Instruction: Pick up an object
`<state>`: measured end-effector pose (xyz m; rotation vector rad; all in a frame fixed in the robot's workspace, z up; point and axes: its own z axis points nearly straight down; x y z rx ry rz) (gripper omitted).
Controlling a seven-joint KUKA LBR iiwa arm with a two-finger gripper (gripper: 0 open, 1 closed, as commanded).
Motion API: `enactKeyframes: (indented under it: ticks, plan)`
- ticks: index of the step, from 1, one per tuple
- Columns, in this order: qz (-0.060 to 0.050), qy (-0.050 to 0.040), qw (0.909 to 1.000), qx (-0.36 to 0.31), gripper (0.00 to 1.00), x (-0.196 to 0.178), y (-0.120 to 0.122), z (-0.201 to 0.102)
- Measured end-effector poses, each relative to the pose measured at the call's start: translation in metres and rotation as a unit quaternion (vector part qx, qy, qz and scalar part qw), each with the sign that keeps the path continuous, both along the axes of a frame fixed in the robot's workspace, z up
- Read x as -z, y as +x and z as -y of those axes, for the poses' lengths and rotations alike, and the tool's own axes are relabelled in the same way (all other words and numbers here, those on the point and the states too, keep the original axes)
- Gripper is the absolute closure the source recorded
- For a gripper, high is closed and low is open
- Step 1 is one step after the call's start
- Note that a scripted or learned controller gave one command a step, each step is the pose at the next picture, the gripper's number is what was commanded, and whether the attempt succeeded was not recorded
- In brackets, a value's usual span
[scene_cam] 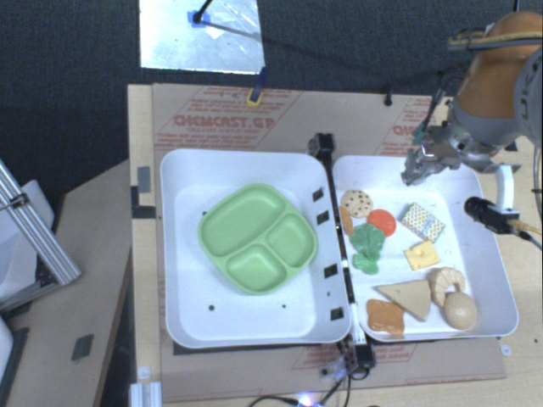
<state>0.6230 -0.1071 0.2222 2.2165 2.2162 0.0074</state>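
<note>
Camera view: claw (418,173), grip state unclear, above right bin (507,299); checkered block (422,221), cookie (357,203) nearby.

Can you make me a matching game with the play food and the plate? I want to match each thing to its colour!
Things:
1. plate
2. tomato
3. cheese
4. cookie

Colours:
A. yellow
B. tan with dark spots
C. light green
D. red-orange

Pairs: 1-C, 2-D, 3-A, 4-B

The plate sits in the left bin. The three foods lie in the right bin.
</note>
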Motion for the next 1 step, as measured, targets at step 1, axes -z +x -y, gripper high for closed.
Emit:
enactKeyframes:
  ticks: [1]
  plan:
    - [-0.003, 0.0007, 1.0000, -0.001, 1.00, -0.0027, 0.0010, -0.0001]
